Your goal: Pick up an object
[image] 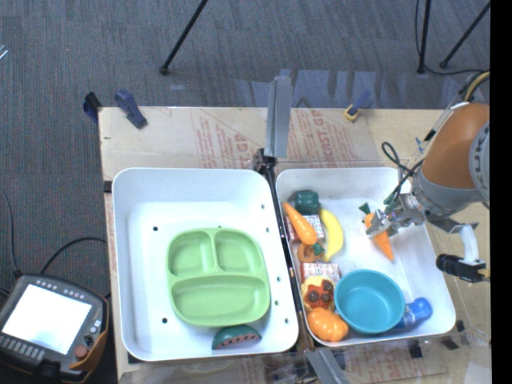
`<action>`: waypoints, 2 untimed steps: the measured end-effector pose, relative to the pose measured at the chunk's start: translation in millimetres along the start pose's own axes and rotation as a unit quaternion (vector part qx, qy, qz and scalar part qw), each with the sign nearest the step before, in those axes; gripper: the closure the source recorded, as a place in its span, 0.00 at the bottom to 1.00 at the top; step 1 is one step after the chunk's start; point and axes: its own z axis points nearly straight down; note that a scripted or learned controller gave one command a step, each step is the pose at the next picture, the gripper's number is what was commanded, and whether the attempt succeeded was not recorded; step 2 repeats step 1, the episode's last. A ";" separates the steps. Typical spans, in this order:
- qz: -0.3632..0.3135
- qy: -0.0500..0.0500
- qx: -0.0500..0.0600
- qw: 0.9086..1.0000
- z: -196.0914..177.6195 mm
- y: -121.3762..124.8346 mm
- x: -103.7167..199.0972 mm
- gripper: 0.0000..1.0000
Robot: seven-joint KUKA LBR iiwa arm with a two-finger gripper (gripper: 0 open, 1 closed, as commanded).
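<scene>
- One gripper sits low in the right bin, near its right wall, fingers closed around the upper end of a small orange carrot.
- The carrot's long axis runs from the fingertips down toward the bin's near edge, tip pointing at the blue bowl.
- A lift straight up looks like the coming move; the grip is at one end, so the carrot may swing.
- Along the bin's left wall lie a banana, a second carrot and a dark green piece.
- A green divided plate fills the middle of the left bin.
</scene>
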 end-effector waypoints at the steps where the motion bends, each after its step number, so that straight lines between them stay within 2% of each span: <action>1: -0.023 -0.002 -0.007 1.000 -105.1 45.2 32.9 1.00; 2: -0.023 -0.002 -0.007 1.000 -105.1 45.2 32.9 1.00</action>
